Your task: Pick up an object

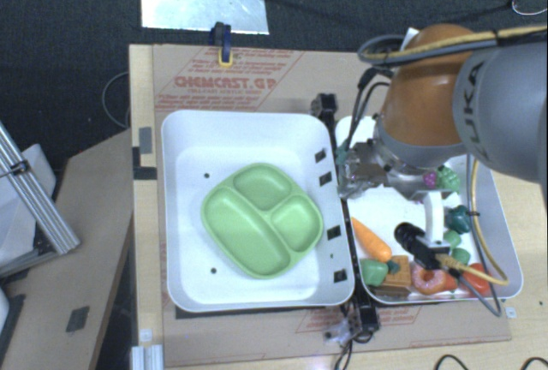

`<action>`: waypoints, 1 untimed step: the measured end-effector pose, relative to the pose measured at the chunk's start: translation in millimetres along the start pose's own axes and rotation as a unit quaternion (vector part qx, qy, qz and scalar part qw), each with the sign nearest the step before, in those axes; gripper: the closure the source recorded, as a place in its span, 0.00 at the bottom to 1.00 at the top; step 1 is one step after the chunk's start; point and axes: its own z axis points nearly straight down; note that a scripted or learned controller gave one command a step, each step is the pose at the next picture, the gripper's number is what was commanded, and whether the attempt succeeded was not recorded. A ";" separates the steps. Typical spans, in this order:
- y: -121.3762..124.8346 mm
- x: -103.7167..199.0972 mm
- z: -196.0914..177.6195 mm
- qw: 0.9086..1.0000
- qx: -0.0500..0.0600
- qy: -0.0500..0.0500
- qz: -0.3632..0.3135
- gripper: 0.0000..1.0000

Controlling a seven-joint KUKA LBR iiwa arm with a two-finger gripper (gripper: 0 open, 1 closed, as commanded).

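Note:
The right bin (505, 253) holds several toy foods. An orange carrot (371, 238) lies near its left wall, with a green round piece (374, 272) and a brown block (396, 278) in front of it. A pink ring (428, 278) and a red piece (481, 276) rest along the front wall. Purple grapes (431, 180) and a teal piece (460, 218) sit under the arm's edge. My gripper (358, 173) hangs low over the bin's left side, just behind the carrot, largely covered by the wrist. Nothing is visibly held.
The left bin (193, 146) holds a green divided plate (261, 218). Black clips line the wall between the two bins (330, 188). The grey and orange arm (445, 94) covers the back of the right bin.

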 end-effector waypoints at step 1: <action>-10.2 10.9 6.0 1.000 -0.001 -0.001 0.001 1.00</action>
